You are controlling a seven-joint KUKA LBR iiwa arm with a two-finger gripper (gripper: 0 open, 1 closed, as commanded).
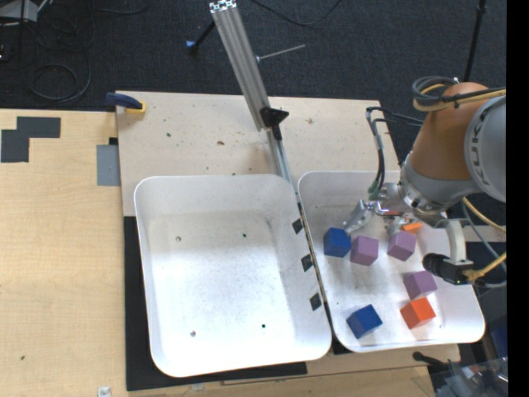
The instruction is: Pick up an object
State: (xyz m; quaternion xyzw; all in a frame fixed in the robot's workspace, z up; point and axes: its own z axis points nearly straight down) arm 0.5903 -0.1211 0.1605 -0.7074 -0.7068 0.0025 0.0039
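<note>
Camera view: gripper point(378, 211) hangs low in the right bin point(331, 190), grasp state cannot tell, nothing visibly held. Nearest purple cube point(364, 250) sits just below-left of it, blue cube point(335, 242) touching that cube's left side, second purple cube point(402, 245) just right.

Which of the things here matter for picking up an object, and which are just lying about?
For the job:
blue cubes
purple cubes
orange cube
hand
right bin

Lying about:
left bin
clamp
aluminium bar
</note>
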